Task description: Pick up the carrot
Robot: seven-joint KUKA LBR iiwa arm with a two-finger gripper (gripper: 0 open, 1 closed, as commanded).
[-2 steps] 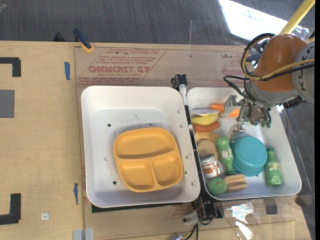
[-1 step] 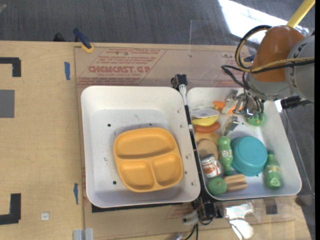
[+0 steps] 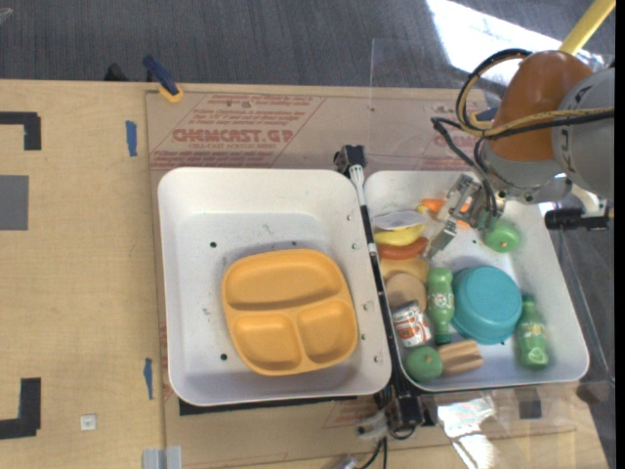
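The carrot (image 3: 431, 206), a small orange piece, lay in the upper left part of the right bin (image 3: 571, 291), just above the yellow banana (image 3: 400, 233). The hand (image 3: 457, 215) hung immediately to its right in the frame, fingers apart and gripping nothing, tips angled down and leftward. The carrot's long axis seemed to run roughly left to right, though it was too small to be sure. A short leftward shift looked needed before closing.

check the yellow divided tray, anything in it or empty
Empty. All three compartments of the yellow divided tray show bare yellow plastic; it sits alone in the left bin.
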